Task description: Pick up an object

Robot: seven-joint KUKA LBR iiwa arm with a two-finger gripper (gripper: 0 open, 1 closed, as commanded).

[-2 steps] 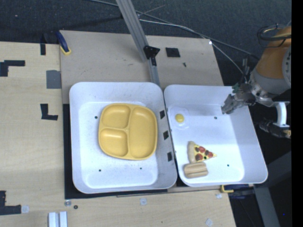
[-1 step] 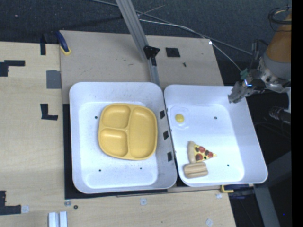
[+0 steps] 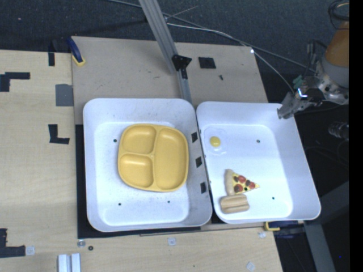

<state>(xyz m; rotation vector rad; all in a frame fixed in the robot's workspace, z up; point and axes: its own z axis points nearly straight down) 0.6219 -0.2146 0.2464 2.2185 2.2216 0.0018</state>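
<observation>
The right white bin point(image 3: 283, 152) holds three toy foods. A fried egg with a yellow yolk point(image 3: 215, 142) lies near its left wall. A pizza slice point(image 3: 239, 182) sits toward the front, and a tan bread roll point(image 3: 234, 204) lies just in front of it. My gripper point(image 3: 288, 107) hangs at the bin's far right corner, above the rim, well away from all three objects. Nothing shows between its fingers.
The left white bin point(image 3: 102, 152) holds a yellow divided plate point(image 3: 153, 157). A grey metal pole point(image 3: 161, 27) slants across the bench behind the bins. Cables trail over the dark floor at the back right.
</observation>
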